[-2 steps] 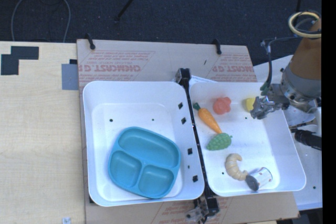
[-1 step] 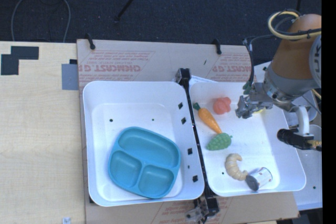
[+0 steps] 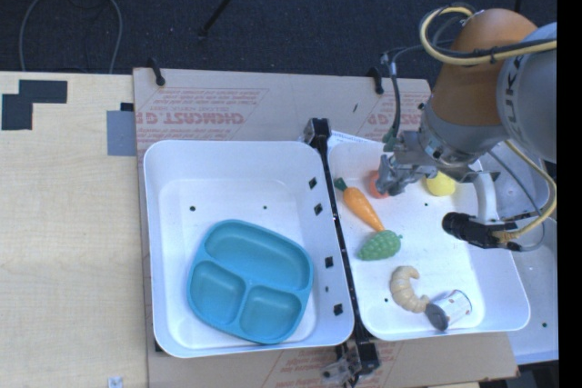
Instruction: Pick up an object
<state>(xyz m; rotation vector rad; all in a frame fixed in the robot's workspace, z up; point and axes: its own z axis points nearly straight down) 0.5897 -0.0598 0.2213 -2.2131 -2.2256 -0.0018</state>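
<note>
The right bin (image 3: 509,300) holds a toy carrot (image 3: 361,206), a green bumpy fruit (image 3: 380,245), a pale curved piece (image 3: 407,288), a small tin can on its side (image 3: 450,307), a yellow ball (image 3: 440,184) and a red object (image 3: 374,184) mostly hidden by the gripper. My gripper (image 3: 389,183) hangs low over the bin's far part, right at the red object and just right of the carrot's top. Its fingers point down, and I cannot make out the gap between them.
The left bin (image 3: 173,168) holds a blue divided plate (image 3: 249,280). A black divider (image 3: 329,223) runs between the bins. The arm's orange-banded wrist (image 3: 486,59) looms over the right bin's far right corner, with cables beside it.
</note>
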